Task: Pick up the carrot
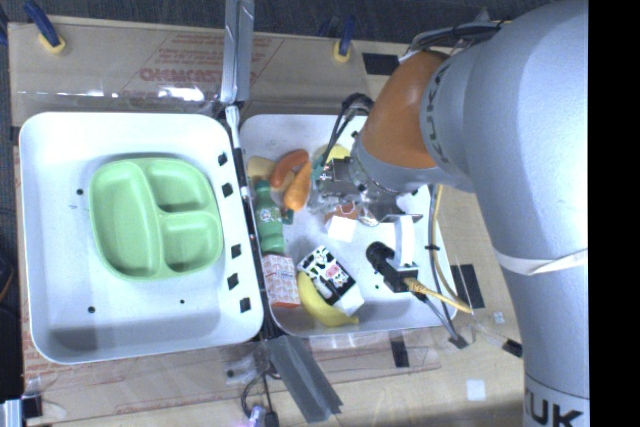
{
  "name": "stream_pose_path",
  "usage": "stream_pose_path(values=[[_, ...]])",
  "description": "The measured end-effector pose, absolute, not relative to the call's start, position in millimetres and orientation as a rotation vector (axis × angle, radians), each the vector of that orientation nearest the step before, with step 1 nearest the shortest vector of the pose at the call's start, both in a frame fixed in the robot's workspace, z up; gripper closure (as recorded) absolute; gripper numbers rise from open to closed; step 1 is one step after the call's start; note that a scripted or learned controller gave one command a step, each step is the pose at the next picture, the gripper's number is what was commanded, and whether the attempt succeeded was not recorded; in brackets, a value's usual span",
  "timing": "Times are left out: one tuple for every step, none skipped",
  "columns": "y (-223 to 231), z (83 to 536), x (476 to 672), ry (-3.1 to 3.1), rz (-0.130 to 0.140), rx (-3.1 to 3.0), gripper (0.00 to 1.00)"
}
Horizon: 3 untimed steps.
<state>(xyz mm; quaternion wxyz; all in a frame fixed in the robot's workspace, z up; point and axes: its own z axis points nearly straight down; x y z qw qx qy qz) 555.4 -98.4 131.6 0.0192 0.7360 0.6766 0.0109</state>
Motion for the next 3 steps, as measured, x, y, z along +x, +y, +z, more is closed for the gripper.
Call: stream_pose_path(values=[[-96.2, 92.7, 619.0, 2.092, -0.001, 2.343, 1.00], [-97.2, 93.0, 619.1, 2.090, -0.003, 2.342, 0.00], [-164.4, 91.5, 567.2, 2.067, -0.002, 2.370, 0.00]])
